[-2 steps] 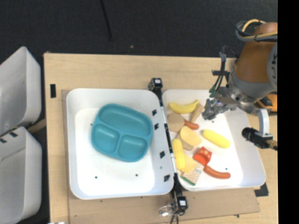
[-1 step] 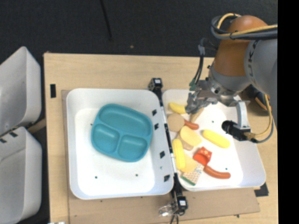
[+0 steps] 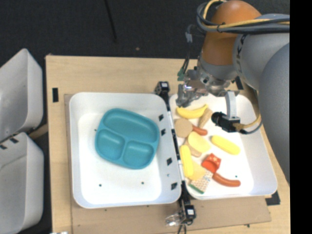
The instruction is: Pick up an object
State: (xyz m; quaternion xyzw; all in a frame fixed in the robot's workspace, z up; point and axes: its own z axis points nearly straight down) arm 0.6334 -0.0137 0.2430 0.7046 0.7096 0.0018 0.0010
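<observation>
My tool (image 3: 186, 95) hangs over the right bin's (image 3: 261, 177) far-left corner; can't tell its state. The banana (image 3: 191, 112) lies just near of it, long axis running left-right.

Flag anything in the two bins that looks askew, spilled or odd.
Nothing spilled or damaged. The teal divided plate sits rotated askew in the left bin. The toy food is heaped against the right bin's left wall, with a flat piece at the pile's bottom.
</observation>
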